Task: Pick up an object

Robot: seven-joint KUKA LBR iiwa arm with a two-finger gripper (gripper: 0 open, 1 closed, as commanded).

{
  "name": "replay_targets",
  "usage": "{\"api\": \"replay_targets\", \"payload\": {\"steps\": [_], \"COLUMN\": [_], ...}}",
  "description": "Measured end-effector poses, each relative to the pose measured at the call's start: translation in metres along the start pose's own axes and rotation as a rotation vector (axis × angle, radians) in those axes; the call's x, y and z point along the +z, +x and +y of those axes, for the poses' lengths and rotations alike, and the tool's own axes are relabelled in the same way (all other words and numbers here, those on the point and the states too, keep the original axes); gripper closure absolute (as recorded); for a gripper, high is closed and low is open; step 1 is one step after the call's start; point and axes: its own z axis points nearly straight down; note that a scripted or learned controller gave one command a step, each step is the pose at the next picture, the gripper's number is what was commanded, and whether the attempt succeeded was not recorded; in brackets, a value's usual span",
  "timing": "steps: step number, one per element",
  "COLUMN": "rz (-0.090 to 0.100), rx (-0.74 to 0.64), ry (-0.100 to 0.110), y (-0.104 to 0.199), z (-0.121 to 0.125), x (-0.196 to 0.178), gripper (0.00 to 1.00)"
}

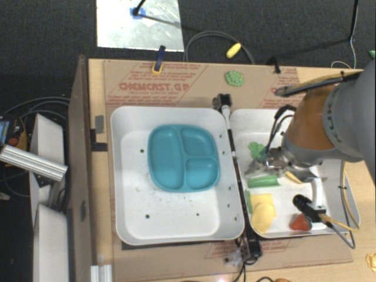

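Left bin (pixel 126 175): a blue divided plate (pixel 183 157) lies flat at its centre. On the desk (pixel 176 87) behind the bins sits a small green knobbly piece (pixel 234 78).

Right bin (pixel 258 119), left side:
- leafy green piece (pixel 256 150)
- green stick (pixel 262 181) below it
- yellow pieces (pixel 262 210) at the near corner
- red piece (pixel 301 222) further right

The gripper (pixel 264 164) is low between the leafy green piece and the green stick. Spread or closed: cannot tell.

Bench (pixel 117 88) is surfaced with printed cardboard. On it sit the left bin (pixel 126 157) and right bin (pixel 254 119), touching side by side. A small green object (pixel 234 78) lies just behind them.
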Motion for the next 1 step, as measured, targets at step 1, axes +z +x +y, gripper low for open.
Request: {"api": "replay_targets", "payload": {"steps": [1], "rz": [-0.002], "rx": [0.001], "ry": [-0.005], "y": [-0.0091], "z": [0.0327], "x": [-0.0008], "gripper": [0.0]}}
